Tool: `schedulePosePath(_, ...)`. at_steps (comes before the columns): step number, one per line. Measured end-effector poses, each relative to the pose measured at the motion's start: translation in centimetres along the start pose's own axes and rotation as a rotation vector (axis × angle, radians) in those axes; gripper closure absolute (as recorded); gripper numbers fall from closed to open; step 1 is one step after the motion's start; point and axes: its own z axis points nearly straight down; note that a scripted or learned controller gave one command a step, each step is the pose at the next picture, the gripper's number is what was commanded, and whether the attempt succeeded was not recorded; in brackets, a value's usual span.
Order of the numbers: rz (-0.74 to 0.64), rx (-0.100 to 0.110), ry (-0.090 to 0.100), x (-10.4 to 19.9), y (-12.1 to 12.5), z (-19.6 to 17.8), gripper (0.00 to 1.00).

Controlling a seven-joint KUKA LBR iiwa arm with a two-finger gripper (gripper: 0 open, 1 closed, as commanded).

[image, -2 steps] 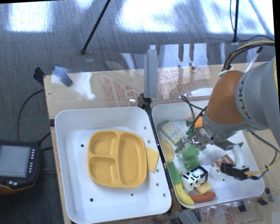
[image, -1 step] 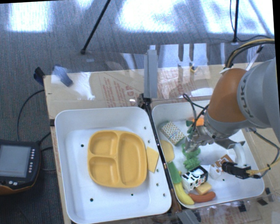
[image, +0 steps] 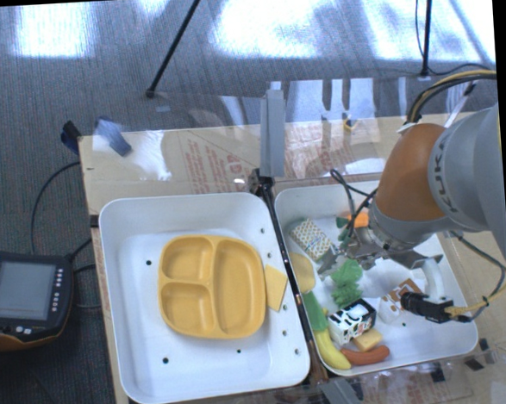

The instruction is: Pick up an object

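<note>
I see a green toy [image: 346, 278] in the right bin [image: 457, 334], among a banana [image: 331, 348], a cow-patterned block [image: 351, 321] and a sausage [image: 367, 355]. My gripper [image: 350, 255] sits right over it; I cannot tell its grip. The left bin [image: 127, 249] holds a yellow divided plate [image: 211, 286]. Bench on grey carpet.
</note>
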Motion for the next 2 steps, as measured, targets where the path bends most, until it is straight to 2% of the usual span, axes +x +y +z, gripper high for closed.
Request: schedulePosePath(2, 0.012, -0.002, -0.001, -0.23, -0.19, 0.88, 0.0)
